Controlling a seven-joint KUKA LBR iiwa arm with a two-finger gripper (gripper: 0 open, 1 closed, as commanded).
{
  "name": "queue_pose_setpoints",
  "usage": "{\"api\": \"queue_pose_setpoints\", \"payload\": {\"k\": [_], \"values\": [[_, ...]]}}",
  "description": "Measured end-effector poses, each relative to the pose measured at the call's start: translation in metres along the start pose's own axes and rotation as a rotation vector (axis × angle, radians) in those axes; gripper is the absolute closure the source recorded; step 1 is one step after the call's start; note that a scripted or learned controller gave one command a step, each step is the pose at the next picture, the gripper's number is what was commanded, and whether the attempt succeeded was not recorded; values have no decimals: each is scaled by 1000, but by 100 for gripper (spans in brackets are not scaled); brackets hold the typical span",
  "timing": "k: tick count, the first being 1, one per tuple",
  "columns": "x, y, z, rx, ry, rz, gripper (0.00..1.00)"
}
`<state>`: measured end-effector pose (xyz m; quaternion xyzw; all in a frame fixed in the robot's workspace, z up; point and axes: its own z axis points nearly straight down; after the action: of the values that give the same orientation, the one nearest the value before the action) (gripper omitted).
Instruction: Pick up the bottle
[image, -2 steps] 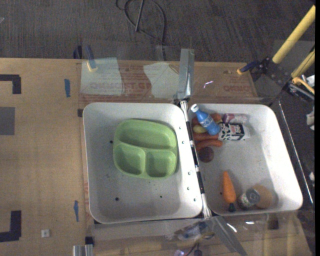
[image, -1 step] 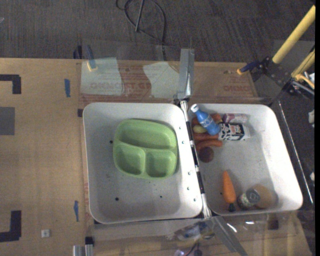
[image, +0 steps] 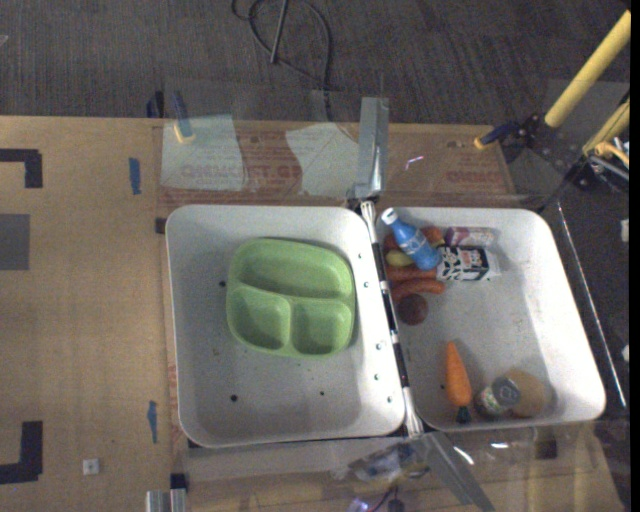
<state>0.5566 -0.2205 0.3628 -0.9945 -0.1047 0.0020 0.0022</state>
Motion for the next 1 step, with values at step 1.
{"api": "queue_pose_setpoints", "payload": {"k": [1], "values": [[0, 0, -10, 0, 0, -2, 100]]}}
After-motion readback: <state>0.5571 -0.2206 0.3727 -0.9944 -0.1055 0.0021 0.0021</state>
